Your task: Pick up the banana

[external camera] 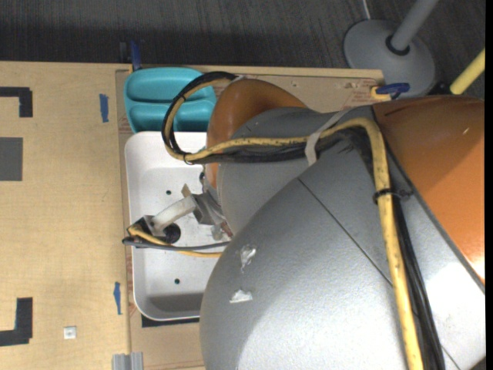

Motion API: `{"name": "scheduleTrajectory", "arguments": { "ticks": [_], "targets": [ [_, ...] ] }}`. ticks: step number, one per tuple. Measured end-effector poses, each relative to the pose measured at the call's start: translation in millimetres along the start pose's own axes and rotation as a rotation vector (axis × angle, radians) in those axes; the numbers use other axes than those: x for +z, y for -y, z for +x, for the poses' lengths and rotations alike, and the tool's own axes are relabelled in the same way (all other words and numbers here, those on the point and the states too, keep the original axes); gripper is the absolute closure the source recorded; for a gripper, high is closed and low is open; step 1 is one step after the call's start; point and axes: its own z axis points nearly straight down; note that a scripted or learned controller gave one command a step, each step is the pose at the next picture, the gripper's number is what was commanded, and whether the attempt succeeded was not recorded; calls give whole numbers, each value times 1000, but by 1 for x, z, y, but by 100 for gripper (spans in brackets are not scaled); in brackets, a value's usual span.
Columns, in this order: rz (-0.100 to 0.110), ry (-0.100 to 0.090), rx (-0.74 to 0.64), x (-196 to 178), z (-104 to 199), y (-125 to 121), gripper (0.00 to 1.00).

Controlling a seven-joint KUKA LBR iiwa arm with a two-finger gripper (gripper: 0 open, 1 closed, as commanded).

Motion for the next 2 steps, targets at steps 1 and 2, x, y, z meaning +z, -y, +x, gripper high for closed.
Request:
{"name": "scheduleTrajectory", "arguments": {
  "ticks": [1, 2],
  "targets": [
    [0, 2, 121, 34, -16, 9, 100],
    [1, 1, 120, 24, -15, 9, 100]
  ]
}}
